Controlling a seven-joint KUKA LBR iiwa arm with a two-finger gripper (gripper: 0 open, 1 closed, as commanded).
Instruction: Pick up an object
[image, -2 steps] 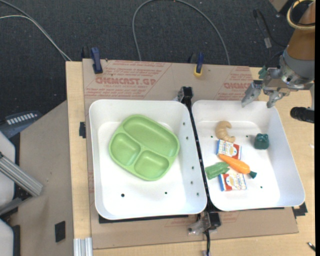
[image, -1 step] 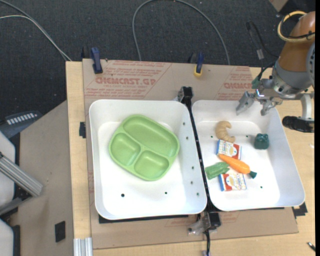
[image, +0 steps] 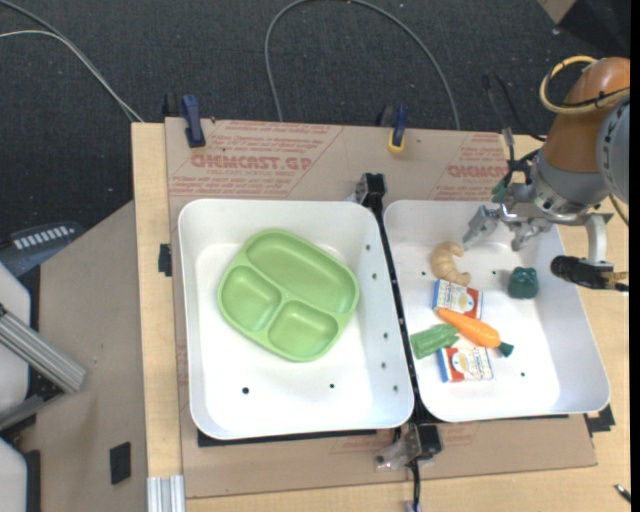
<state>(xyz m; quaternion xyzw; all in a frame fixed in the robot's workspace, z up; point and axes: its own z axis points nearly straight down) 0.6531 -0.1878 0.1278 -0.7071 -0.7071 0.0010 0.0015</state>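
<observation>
— Orange plastic, that toy carrot (image: 470, 326) with the green tip. It lies slantwise in the middle of the right white bin (image: 570, 385), resting across two small picture cards: one card (image: 456, 297) just above it, the other card (image: 467, 364) just below. A flat green block (image: 432, 341) touches its left end.

— And the rest in that bin?

— A tan, curved croissant-shaped toy (image: 450, 262) sits further up, near the bin's upper left. A small dark-teal rounded lump (image: 522, 283) is off to the right of the cards, well apart from the carrot.

— Where's the gripper?

— The metal two-finger gripper (image: 503, 227) hangs over the bin's upper right corner, beneath the grey wrist with its orange band (image: 583, 128). Its fingers are spread apart, pointing down and to the left, and nothing is between them. One fingertip (image: 472, 232) is near the croissant toy but not touching it.

— The other bin?

— The left white bin (image: 200, 330) holds a light-green plastic divided plate (image: 288, 293) with three compartments, sitting roughly in the middle. Both bins rest on a brown cardboard sheet (image: 300, 160) with red print, held by a blue clamp (image: 191, 118) and another with a yellow end (image: 399, 128) at the far edge.
</observation>
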